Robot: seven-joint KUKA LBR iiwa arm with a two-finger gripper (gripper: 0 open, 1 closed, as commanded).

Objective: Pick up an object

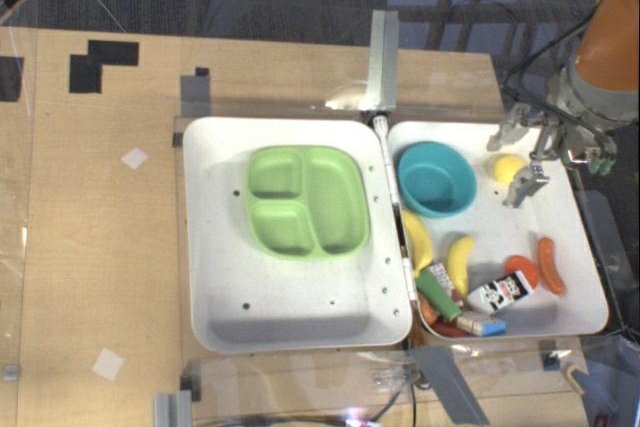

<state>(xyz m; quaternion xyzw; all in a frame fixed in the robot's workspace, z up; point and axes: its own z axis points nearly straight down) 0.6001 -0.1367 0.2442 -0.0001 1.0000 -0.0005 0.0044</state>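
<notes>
Spread apart and holding nothing, the metal fingers [527, 183] of the gripper [521, 165] hang beside the small round yellow fruit [507, 167] near the right white bin's [590, 315] back edge. This looks like the approach: next, centre over the fruit, descend, close.

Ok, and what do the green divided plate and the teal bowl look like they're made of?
Green divided plate: probably molded plastic, matte; uniform color, soft rounded compartment ridges, no glare. Teal bowl: likely plastic too, slightly smoother, with a faint sheen on its rim; glazed ceramic can't be ruled out from this view.
</notes>
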